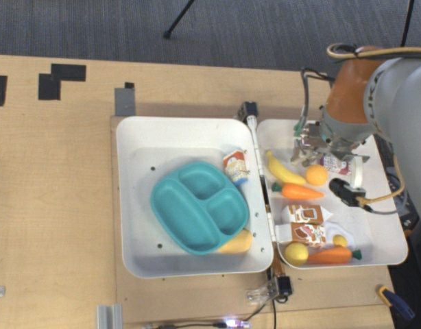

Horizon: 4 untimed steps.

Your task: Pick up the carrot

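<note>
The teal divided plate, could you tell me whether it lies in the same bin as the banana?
No, the teal divided plate lies in the left bin, while the banana lies in the right bin.

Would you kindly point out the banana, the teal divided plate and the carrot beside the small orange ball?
banana (282,171): camera view, middle of its yellow body, right bin.
teal divided plate (171,204): camera view, rim on its left side, left bin.
carrot (302,192): camera view, middle of its orange body, right bin.
</note>
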Motion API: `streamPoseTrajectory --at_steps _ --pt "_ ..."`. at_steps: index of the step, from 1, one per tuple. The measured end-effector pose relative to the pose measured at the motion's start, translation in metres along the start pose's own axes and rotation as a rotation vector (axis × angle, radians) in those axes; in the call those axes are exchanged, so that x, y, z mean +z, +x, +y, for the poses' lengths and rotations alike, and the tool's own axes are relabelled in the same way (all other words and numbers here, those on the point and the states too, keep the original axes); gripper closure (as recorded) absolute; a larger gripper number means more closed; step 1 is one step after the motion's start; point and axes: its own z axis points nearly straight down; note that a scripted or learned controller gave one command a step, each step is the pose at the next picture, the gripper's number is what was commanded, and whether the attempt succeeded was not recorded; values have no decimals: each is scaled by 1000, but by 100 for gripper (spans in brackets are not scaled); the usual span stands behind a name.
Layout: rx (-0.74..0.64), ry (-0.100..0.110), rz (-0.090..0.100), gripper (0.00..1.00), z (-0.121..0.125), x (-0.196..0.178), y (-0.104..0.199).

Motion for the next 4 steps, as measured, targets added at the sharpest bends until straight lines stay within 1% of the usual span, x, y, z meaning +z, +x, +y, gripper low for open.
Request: streamPoseTrajectory --at_steps 1,2,3,4 --pt "0 1 0 0 0 0 0" --pt "-131 2 0 0 -38 22 -28" --pt "-53 0 0 0 -78 21 5" --pt "-55 -6 0 100 -76 10 6"
